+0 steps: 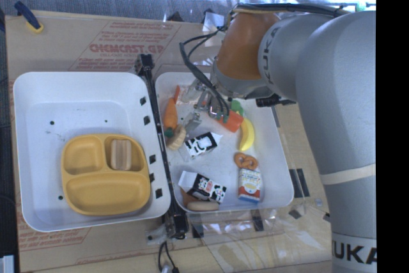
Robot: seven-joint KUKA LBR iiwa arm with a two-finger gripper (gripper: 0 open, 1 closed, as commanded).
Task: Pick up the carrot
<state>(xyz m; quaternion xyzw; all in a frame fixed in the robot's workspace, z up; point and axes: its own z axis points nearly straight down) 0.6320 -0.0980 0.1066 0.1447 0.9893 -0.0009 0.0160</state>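
left bin [32, 105]: yellow tray [96, 192] | right bin [278, 176]: banana [246, 135], pretzel [246, 161], juice carton [250, 185]

Orange carrot [170, 114] with a green tip; yellow banana [247, 135]; yellow sectioned plate [105, 174] in a white bin [38, 105] at nine o'clock — two black-and-white cow-patterned cartons [200, 144].

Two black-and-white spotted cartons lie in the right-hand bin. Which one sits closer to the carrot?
The upper cow-spotted carton, near the bin's middle, just right of and below the carrot. The other spotted carton lies farther down, near the bin's front edge beside a sausage.
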